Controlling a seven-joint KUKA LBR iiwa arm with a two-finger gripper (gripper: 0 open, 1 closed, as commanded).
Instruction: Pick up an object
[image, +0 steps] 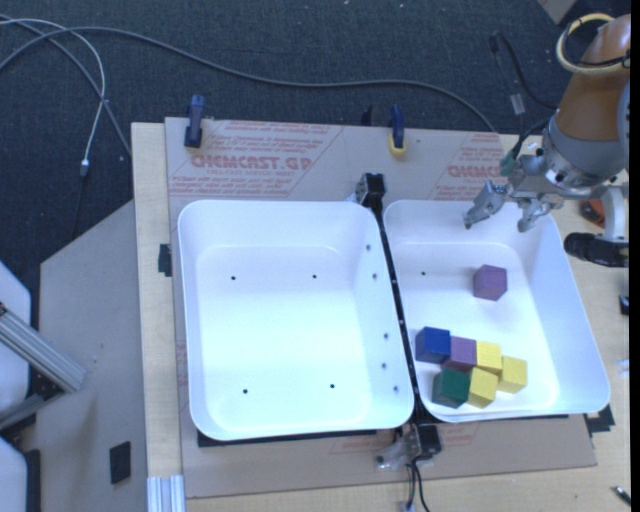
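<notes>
My gripper (505, 212) hangs above the far edge of the right bin (580, 310), fingers spread open with nothing between them. A lone purple cube (489, 282) lies in that bin, below and slightly left of the gripper. Nearer the front edge sits a cluster of cubes: a blue one (432, 344), a purple one (462, 351), a green one (451, 387) and yellow ones (489, 357) beside them.
The left bin (200, 330) lies beside the right one, split by a black clip strip (390, 300). Clamps (397, 130) hold the board at the back. Cables run across the dark floor behind the bench.
</notes>
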